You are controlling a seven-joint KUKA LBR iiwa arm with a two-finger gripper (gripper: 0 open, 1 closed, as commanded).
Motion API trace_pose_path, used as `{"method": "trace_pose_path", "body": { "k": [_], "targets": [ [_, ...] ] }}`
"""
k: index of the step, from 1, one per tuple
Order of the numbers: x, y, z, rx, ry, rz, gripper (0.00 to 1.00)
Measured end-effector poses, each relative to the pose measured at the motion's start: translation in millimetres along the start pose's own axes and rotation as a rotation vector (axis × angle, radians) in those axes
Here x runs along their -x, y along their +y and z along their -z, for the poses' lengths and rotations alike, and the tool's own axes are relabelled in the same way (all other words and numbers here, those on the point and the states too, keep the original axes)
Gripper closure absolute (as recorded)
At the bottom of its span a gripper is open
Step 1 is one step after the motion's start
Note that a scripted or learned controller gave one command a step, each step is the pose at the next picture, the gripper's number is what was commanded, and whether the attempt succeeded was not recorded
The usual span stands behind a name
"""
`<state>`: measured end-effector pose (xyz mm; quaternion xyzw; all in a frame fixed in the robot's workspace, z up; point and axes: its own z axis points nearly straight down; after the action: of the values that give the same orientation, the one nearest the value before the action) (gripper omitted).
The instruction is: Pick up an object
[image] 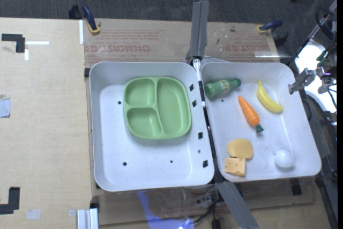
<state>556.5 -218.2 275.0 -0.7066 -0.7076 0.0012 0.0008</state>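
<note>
Gripper (304, 79) sits at the right bin's (300, 131) outer rim; whether it is open or closed cannot be told. Banana (268, 98) lies nearest it on the inward side, then carrot (249, 111) and green bottle (222, 87). Cheese block (235, 167) and white ball (284, 159) lie well apart toward the near wall.

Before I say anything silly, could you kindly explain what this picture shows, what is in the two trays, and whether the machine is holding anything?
This is one picture from a fixed camera above a bench, looking down at a slant. Two shallow white bins sit side by side. The left bin holds a green plate with three compartments. The right bin holds toy food: a green bottle lying on its side, a banana, a carrot, a round bread piece touching a cheese wedge, and a white ball. Every item lies loose in the bin, so nothing has been picked up yet. The metal parts at the right edge probably belong to the robot arm, but they are too blurred to be sure.
</note>
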Motion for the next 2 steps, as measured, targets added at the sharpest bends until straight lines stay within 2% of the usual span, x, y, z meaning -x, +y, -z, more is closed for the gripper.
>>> {"method": "trace_pose_path", "body": {
  "k": [1,2],
  "targets": [
    [-53,29,-100,0.001,0.0,0.143,0.0],
    [-74,47,-183,0.003,-0.001,0.279,0.0]
  ]
}}
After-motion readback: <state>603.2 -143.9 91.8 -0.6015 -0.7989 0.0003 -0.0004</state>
